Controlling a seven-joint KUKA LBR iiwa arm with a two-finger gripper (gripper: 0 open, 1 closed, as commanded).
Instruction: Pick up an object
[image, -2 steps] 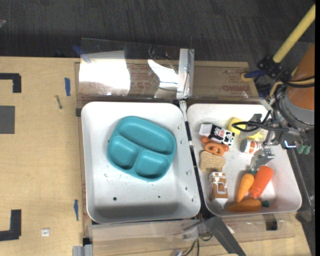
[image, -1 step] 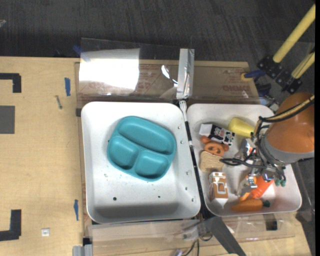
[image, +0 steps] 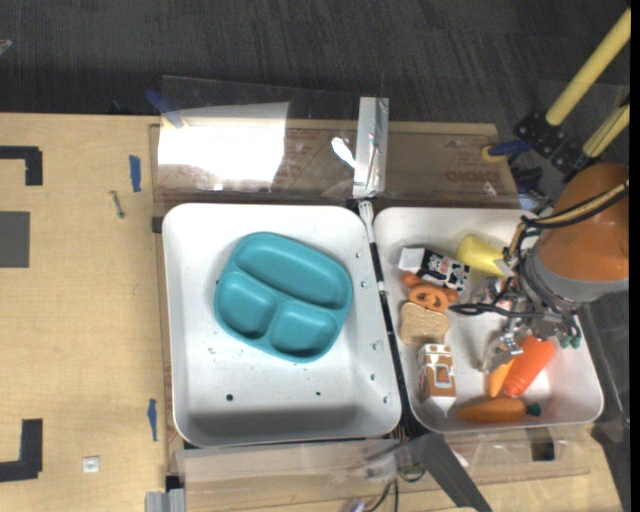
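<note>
Where the arm covers the right bin (image: 590, 400), you cannot tell the claw (image: 508, 335) state, two carrots (image: 527, 366) beneath it, one teal tray (image: 283, 293) in the left bin (image: 190, 330).

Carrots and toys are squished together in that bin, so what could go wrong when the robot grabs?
The gripper hangs over a crowded right bin. It might nudge the carrot against the other carrot instead of gripping one. It could also catch two things, or close on nothing, since the bread and pretzel lie close by.
</note>
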